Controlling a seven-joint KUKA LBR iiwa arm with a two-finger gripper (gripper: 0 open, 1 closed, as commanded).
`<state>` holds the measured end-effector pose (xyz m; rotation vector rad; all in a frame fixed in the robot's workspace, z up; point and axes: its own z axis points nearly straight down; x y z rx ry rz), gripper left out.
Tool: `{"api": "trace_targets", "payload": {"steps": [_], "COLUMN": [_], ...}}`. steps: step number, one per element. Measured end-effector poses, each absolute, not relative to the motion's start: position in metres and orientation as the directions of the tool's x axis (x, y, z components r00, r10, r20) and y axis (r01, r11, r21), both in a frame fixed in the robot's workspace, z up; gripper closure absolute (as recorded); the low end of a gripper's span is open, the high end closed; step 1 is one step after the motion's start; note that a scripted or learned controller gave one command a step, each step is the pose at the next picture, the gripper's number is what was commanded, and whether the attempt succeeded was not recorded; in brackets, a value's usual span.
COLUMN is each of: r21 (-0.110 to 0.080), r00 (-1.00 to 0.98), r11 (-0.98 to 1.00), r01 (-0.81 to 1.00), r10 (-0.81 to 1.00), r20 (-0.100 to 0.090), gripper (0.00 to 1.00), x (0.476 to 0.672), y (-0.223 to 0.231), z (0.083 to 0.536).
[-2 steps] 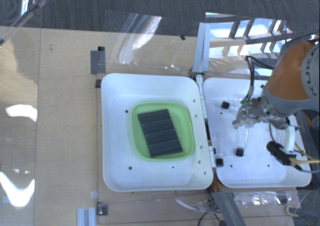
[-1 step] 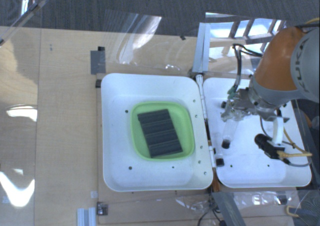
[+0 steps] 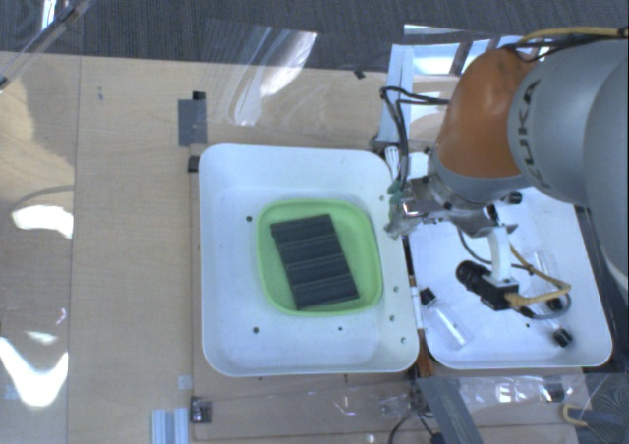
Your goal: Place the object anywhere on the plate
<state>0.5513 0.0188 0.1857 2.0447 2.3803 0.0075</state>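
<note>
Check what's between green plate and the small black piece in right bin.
Camera view: nothing loose between green plate and small black piece, only left bin floor and both bins' rims.

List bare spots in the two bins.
The left bin is bare all round the plate, narrowest on its right. The block covers most of the plate. The right bin is crowded under the arm.

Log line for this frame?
dark block: on green plate | green plate: in left bin | arm: above right bin | task: looks done
</note>
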Motion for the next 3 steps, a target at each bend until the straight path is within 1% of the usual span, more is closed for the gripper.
{"api": "trace_targets", "payload": {"steps": [1,2,3], "r21": [0.006,0.006,0.007], "r00": [-0.150,-0.083,-0.018], "r11": [0.150,0.083,0.018], "r01": [0.989,0.997,1.000], "r10": [0.989,0.997,1.000], "r20": [0.000,0.001,0.000], "gripper": [0.00,0.00,0.00], "x": [0.551,0.562,0.590], "y": [0.018,0.058,0.007], "z": [0.186,0.185,0.185]}}
